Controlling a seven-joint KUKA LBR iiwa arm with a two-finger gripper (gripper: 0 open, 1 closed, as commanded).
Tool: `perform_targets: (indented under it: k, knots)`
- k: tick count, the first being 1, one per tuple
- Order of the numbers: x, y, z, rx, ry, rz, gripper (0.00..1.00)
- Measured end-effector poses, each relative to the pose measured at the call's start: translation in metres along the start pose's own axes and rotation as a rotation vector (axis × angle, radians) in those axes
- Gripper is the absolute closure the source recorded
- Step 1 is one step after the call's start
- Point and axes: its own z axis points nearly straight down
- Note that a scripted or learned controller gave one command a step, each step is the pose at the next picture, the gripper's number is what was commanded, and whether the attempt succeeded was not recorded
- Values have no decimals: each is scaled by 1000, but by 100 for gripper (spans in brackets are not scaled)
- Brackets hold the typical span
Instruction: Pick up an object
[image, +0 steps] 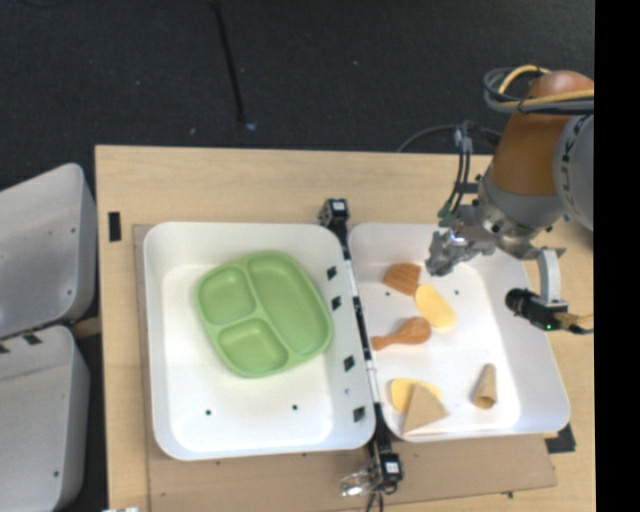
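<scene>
The right bin (520, 400) holds several toy foods. An orange-brown piece (403, 277) lies at its upper left, with a pale yellow oval piece (435, 306) just below and right of it. A brown drumstick (404, 334) lies in the middle. A yellow round piece (402, 392) and a tan wedge (424, 408) lie at the front, and a tan cone (485, 385) sits to their right. My gripper (441, 262) hangs over the bin's upper part, just right of the orange-brown piece and above the yellow oval. I see nothing between its tips.
The left bin (180, 400) carries a green divided plate (263, 312). A divider with black clips (352, 320) separates the bins. A black device (535, 305) on a cable hangs off the arm above the right bin's right side. Grey chairs (40, 270) stand to the left.
</scene>
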Motion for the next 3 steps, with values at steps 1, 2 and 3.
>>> perform_targets:
  k: [1, 2, 3]
  knots:
    - [49, -12, -14, 0, 1, -1, 100]
    - [103, -12, -8, 0, 1, -2, 100]
    - [147, -20, -20, -3, 1, -2, 100]
